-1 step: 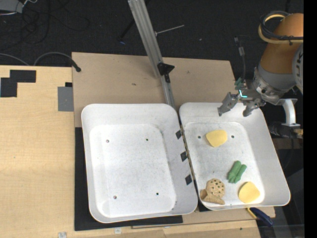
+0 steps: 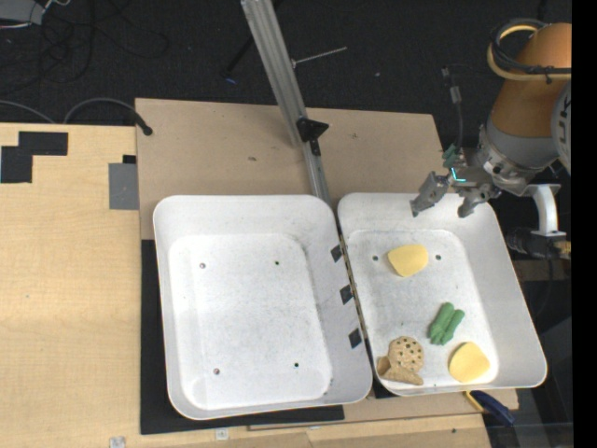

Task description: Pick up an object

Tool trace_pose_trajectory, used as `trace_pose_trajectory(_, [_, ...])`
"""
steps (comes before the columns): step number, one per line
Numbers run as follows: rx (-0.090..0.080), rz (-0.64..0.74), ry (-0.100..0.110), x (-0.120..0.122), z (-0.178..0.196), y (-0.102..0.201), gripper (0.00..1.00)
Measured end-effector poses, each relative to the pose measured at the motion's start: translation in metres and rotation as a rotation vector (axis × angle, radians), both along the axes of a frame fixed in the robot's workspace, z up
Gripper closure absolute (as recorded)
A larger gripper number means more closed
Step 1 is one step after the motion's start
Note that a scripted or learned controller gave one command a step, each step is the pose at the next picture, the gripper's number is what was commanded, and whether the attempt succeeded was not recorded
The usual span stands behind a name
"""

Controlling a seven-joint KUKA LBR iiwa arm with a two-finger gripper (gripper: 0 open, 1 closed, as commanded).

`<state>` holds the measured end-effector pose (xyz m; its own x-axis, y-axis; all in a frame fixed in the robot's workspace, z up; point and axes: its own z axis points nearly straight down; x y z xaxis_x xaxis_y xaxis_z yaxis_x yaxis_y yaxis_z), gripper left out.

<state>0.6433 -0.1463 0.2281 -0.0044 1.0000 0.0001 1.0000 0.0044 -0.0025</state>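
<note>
The right bin (image 2: 494,250) holds a pale yellow lump (image 2: 408,259) near its middle, a green piece (image 2: 445,323) lower down, a yellow lump (image 2: 468,362) at the front right, and a tan speckled cookie-like piece (image 2: 404,358) at the front left. My gripper (image 2: 446,202) hangs over the bin's back rim, up and to the right of the pale yellow lump. Its two fingers are spread apart with nothing between them.
The left bin (image 2: 177,222) lies beside the right one, joined by black clips (image 2: 347,293). A slanted metal rail (image 2: 284,82) rises behind the bins. A wooden table (image 2: 65,278) lies to the left.
</note>
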Motion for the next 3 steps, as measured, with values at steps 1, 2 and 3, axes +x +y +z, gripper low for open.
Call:
trace_pose_trajectory(1, [0.001, -0.005, 0.006, -0.01, -0.059, -0.002, 0.0])
trace_pose_trajectory(2, [0.002, -0.001, 0.006, -0.003, -0.117, 0.004, 0.0])
trace_pose_trajectory(3, [-0.002, -0.001, -0.002, -0.002, -0.137, 0.005, 0.0])
